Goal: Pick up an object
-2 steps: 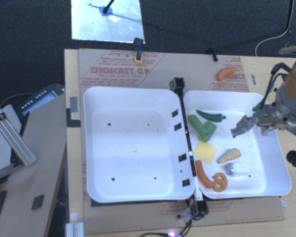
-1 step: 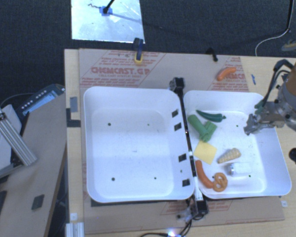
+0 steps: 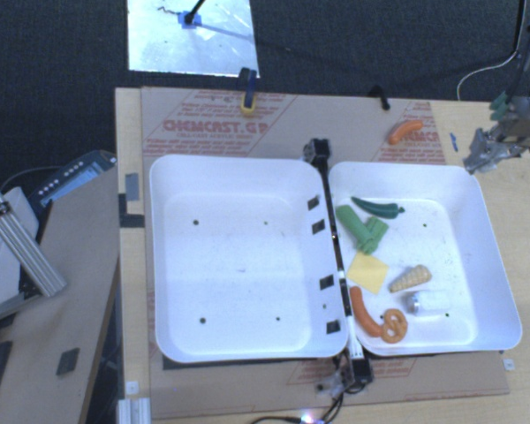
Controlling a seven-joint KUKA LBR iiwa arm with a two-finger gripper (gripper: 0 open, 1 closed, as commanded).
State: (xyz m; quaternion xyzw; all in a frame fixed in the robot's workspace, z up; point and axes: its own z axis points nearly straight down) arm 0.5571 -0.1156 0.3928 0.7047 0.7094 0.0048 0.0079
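Observation:
The right bin [image 3: 490,237] holds several toy items. A dark green pepper [image 3: 377,208] lies near its back, with light green pieces [image 3: 362,228] just in front of it. Closer to the front are a yellow square [image 3: 368,273], a cream cone-shaped piece [image 3: 410,278], a small grey object [image 3: 412,304], an orange sausage [image 3: 362,312] and a pretzel [image 3: 393,326]. My gripper [image 3: 484,151] hangs at the far right, above the bench just beyond the right bin's back right corner. It is apart from every item.
The left bin [image 3: 238,254] sits beside the right one, joined by a black-clipped divider [image 3: 329,237]. An orange toy [image 3: 406,131] lies on the board behind the right bin. A yellow and blue clamp [image 3: 247,91] and a shiny sheet [image 3: 193,25] are at the back.

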